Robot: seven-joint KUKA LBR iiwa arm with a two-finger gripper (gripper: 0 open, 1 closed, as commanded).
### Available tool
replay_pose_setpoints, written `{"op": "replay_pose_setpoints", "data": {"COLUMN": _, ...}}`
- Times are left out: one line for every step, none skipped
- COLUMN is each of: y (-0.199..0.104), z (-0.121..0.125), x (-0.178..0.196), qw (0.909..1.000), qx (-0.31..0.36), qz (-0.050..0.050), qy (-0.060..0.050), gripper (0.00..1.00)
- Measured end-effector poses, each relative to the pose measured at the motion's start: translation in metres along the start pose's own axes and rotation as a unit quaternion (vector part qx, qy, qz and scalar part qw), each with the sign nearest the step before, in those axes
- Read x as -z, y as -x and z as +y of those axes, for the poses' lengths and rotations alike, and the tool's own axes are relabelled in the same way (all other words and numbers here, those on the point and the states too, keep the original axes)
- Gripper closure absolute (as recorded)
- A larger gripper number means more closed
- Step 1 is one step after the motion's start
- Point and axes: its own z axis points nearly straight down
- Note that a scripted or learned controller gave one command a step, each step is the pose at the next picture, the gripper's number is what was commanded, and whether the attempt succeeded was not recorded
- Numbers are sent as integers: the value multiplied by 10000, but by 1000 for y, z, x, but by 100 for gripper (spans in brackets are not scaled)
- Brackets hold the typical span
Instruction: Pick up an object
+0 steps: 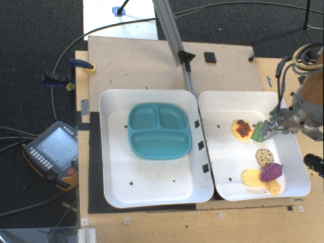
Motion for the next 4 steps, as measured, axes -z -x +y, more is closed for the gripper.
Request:
{"op": "replay_pose_setpoints", "data": {"y": -48, "z": 11, "x": -6, "qw": 10000, "qx": -7, "qz": -3, "qy": 0, "gripper": 100}}
{"op": "replay_pose_setpoints", "data": {"y": -106, "z": 9, "x": 1, "qw": 10000, "qx": 0, "qz": 1, "qy": 4, "gripper": 100}}
{"op": "replay_pose_setpoints", "data": {"y": -158, "z": 7, "x": -12, "qw": 10000, "qx": -5, "qz": 0, "qy": -7, "gripper": 100}}
{"op": "replay_pose_setpoints", "data": {"y": -210, "z": 8, "x": -24, "qw": 10000, "qx": -7, "qz": 0, "qy": -11, "gripper": 100}}
